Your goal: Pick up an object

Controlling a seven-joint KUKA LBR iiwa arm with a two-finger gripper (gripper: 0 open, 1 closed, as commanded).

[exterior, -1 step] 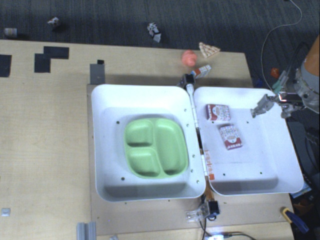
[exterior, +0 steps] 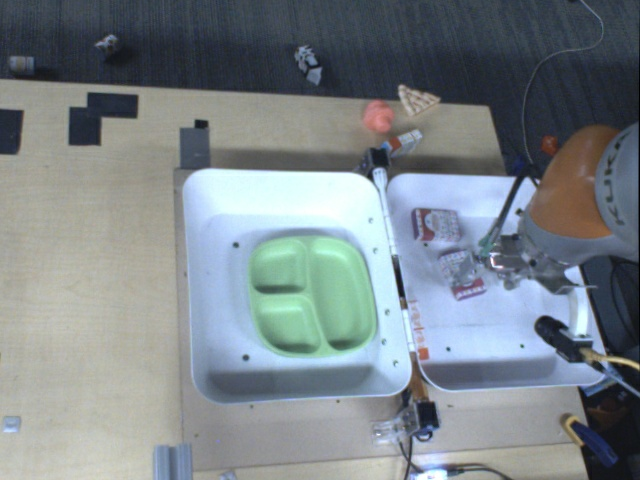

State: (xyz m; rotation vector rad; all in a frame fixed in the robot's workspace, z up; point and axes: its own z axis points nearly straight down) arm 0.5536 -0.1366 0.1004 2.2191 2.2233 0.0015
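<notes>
Two white bins, one green tray, two small packets.

The left bin (exterior: 200, 268) holds a single green divided tray (exterior: 312, 295). The right bin (exterior: 500, 363) holds a red-and-white carton (exterior: 436, 225) and, just below it, a crinkled clear packet (exterior: 460, 272) with a red edge. The gripper (exterior: 497, 259) hangs beside that packet; its grip can't be made out.

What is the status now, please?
Hand low over right bin, beside crumpled packet. Red-and-white carton lies apart. Green tray in left bin.

Slanted overhead view of both bins (exterior: 200, 268)
</notes>
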